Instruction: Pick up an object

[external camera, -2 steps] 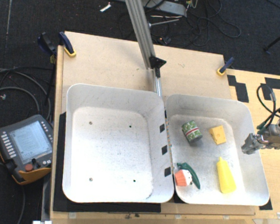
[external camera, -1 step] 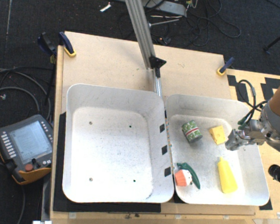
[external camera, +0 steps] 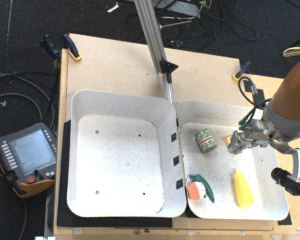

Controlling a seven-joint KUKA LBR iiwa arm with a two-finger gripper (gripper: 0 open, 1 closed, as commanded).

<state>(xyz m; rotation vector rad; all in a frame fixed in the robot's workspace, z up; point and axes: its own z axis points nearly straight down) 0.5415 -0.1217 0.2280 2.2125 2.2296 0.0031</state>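
Three objects lie in the right bin (external camera: 268, 212). A green cylinder with red and white bands (external camera: 205, 141) rests near the bin's upper left. A yellow elongated piece (external camera: 243, 189) lies toward the lower right. An orange and white toy with green leaves (external camera: 200, 188) sits by the bin's left wall. My gripper (external camera: 234, 146) hangs low over the bin's upper right part, a short way right of the green cylinder and above the yellow piece. A small yellow bit shows just left of its tip.
The left bin (external camera: 79, 136) adjoins the right one along a shared wall with black clips. A metal pole (external camera: 151, 29) slants down to the bins' upper junction. A teach pendant (external camera: 26, 154) lies on the floor at left. Clamps sit at the bench's back corners.
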